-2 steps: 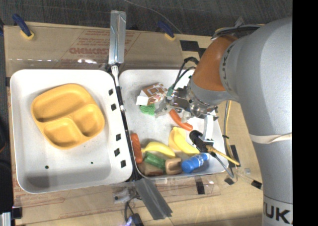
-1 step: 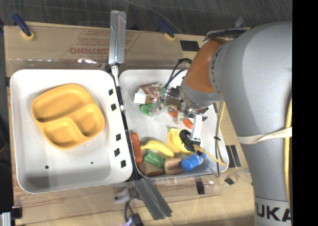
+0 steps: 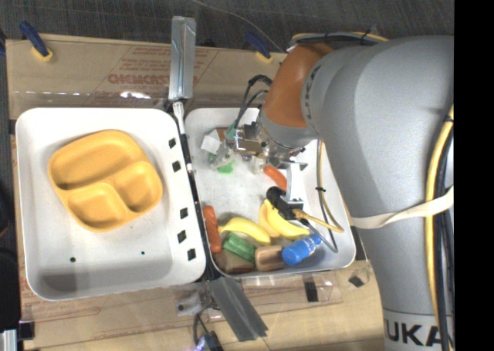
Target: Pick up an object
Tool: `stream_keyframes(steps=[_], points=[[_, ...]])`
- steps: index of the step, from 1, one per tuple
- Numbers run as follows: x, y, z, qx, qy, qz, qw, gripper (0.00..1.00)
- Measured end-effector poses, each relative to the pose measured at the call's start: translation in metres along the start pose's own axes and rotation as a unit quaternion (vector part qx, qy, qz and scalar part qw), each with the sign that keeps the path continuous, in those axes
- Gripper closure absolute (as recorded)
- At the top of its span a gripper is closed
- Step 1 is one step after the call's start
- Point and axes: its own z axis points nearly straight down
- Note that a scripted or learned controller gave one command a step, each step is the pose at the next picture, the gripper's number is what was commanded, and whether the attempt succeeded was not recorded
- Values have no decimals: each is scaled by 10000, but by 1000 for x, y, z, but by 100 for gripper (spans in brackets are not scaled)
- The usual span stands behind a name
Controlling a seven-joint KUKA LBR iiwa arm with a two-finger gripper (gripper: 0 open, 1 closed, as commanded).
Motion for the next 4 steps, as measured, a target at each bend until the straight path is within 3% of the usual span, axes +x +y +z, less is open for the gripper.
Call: stream_keyframes(steps=[1,2,3,4], points=[[1,0,-10,9,3,-18,10000,100],[1,0,-10,11,3,-18,10000,0],[11,-47,-102,-19,-3,-758,9971,0],[11,-48,-99,11,-3,-755,9971,0]])
